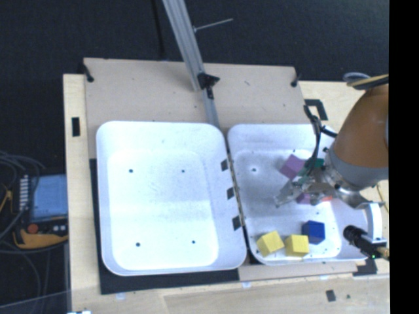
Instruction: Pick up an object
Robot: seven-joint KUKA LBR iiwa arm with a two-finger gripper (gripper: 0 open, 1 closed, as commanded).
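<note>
- Dark floor is surrounding a pale bench point(163, 87), on which two white bins are sitting side by side: the left bin point(163, 136) and the right bin point(262, 139).
- Four small things are lying in the right bin: a purple block point(292, 167) near the middle, a blue cube point(314, 231) toward the near right corner, and two yellow blocks point(270, 243) point(298, 244) side by side along the near wall.
- The arm point(363, 136) is being reached in from the right, and the gripper point(302, 191) is being held low over the bin, just below the purple block.
- Whether the claw is spread or pressed together cannot be told, because its tip is being blurred against the white floor; nothing is being seen held in it.
- A small purple patch point(306, 199) is showing beside the tip; whether it is part of the block or a separate piece cannot be told.
- The step in hand is being judged as the closing approach on the purple block, the nearest thing to the tip.
- For a sound grip, the block should be centred in the claw before anything is closed, and its flat faces should be squared to.
- The descent should be kept straight, since a glancing touch is likely to push so light a block aside.
- The lift should be trusted only once the block is being seen rising clear of the floor.
</note>
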